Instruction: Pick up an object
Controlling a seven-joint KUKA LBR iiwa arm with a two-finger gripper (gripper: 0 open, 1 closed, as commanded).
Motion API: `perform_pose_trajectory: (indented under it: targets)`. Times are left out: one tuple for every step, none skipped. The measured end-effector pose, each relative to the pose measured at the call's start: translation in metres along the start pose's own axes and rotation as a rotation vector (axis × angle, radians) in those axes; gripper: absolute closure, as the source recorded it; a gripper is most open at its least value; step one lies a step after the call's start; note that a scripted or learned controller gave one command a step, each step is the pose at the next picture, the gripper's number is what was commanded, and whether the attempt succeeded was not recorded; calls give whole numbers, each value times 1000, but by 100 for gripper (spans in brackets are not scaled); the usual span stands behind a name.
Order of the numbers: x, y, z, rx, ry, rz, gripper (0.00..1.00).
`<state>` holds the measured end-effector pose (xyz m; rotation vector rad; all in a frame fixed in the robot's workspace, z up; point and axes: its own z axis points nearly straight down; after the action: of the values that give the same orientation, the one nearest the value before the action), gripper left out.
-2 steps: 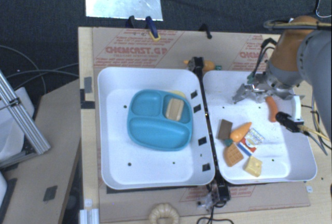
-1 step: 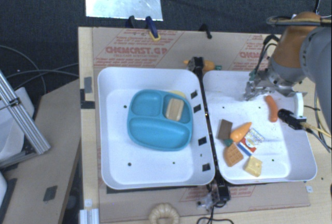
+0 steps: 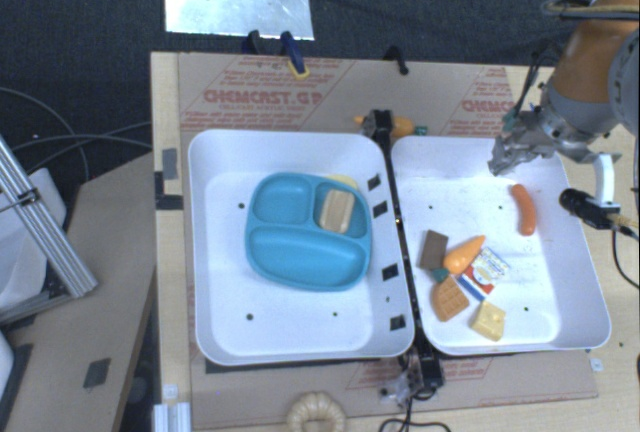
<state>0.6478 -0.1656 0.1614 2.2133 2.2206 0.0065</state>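
Gripper (image 3: 508,160) – grip state unreadable – hangs over the right bin's (image 3: 585,300) far edge; sausage (image 3: 523,208) just nearer, long axis near-far.

Divided plate (image 3: 300,245) sat in the left bin (image 3: 215,220), a bread slice (image 3: 337,211) in its upper right compartment. Right of the plate, in the right bin (image 3: 575,305), lay a sausage (image 3: 523,208). Nearer the plate clustered a carrot (image 3: 463,254), cracker (image 3: 450,299) and cheese cube (image 3: 489,320).
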Motion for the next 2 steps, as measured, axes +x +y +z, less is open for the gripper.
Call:
perform_pose_trajectory:
  targets:
    - [-6,8,-48,1,0,-2,100]
    - [-6,9,-65,2,1,-3,100]
